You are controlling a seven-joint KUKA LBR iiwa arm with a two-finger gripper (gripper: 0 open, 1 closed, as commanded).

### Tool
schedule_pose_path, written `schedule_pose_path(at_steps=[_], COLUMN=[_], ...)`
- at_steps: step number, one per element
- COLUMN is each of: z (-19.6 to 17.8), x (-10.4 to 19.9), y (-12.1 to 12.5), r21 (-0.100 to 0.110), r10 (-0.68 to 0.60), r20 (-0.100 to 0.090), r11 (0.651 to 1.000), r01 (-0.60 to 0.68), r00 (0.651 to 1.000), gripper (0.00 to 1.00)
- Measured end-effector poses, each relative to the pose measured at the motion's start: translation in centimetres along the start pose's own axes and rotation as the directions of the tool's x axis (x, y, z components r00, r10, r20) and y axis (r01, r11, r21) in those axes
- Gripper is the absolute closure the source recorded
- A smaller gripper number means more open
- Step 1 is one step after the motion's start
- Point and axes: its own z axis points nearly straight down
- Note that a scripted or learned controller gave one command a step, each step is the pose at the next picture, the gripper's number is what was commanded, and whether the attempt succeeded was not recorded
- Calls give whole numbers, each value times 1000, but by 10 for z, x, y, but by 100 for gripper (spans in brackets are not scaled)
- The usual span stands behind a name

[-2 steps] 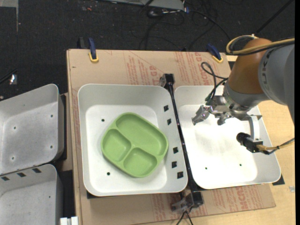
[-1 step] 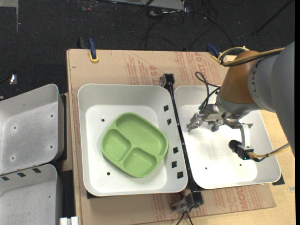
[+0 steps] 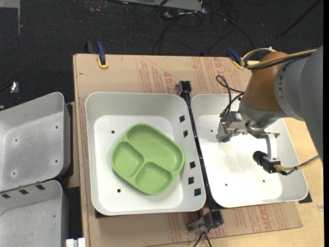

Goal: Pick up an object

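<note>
Gripper (image 3: 224, 134) sits low in the right bin (image 3: 288, 194), far from the target; can't tell its state, wrist blocks the view. One green divided plate (image 3: 148, 159) lies flat in the left bin (image 3: 97, 189), well apart to the gripper's left, over the divider. Step: probably approach, nothing grasped. Next: cross over, descend on the plate rim. Two bins, one plate.

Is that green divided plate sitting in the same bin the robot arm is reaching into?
No. The green plate lies in the left bin, while the gripper is over the right bin.
</note>
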Motion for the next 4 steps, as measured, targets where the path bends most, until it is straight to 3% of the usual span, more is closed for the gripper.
schedule_pose_path(at_steps=[2, 3, 4], z=[-107, -123, -118], x=[-8, -9, 53], y=[0, 1, 3], r21=[-5, -2, 1], r10=[-3, -3, -9], r20=[1, 0, -2], r11=[1000, 1000, 1000], r01=[3, 3, 9], r00=[1000, 1000, 1000], gripper=[100, 100, 100])
